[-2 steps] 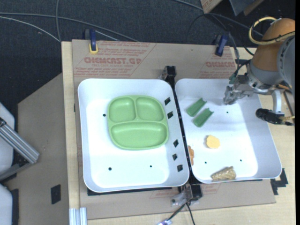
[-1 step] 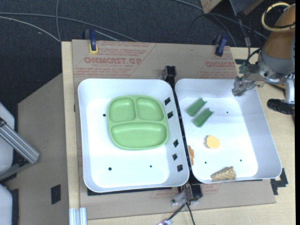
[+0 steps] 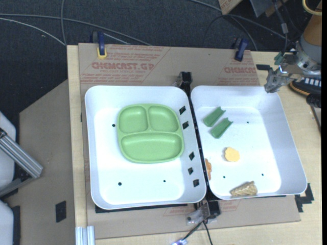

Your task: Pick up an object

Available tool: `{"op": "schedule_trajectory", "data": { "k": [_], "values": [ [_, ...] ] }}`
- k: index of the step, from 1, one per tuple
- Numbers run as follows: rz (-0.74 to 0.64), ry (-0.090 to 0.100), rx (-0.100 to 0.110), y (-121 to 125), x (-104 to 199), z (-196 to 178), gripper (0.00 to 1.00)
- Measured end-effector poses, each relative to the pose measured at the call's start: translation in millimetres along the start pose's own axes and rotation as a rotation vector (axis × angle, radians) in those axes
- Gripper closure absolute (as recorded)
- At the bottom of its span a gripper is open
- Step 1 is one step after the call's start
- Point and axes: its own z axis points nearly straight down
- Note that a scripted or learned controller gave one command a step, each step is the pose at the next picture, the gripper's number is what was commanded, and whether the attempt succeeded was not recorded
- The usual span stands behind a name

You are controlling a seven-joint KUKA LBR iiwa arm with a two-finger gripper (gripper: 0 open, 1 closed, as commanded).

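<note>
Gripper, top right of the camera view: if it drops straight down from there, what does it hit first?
Probably the right bin's far right corner rim, or bare floor just inside. The gripper hangs above that corner; depth unclear.

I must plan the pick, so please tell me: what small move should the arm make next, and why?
Probably move the gripper left and toward the near edge, then down over the two green oblong pieces. It hangs at the right white bin's far corner, and those pieces look like the nearest objects.

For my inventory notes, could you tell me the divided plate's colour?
Light green, clearest in the camera view: divided plate.
</note>
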Motion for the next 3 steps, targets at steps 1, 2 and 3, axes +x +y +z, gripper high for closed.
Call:
{"op": "schedule_trajectory", "data": {
  "k": [1,2,3],
  "values": [
    [0.0,0.0,-0.001,2.5,0.1,-66.8,1.0],
    [-0.004,0.005,0.011,-1.0,54.6,-62.1,1.0],
    [-0.004,0.006,0.013,-16.8,108.5,-44.3,1.0]
  ]
}}
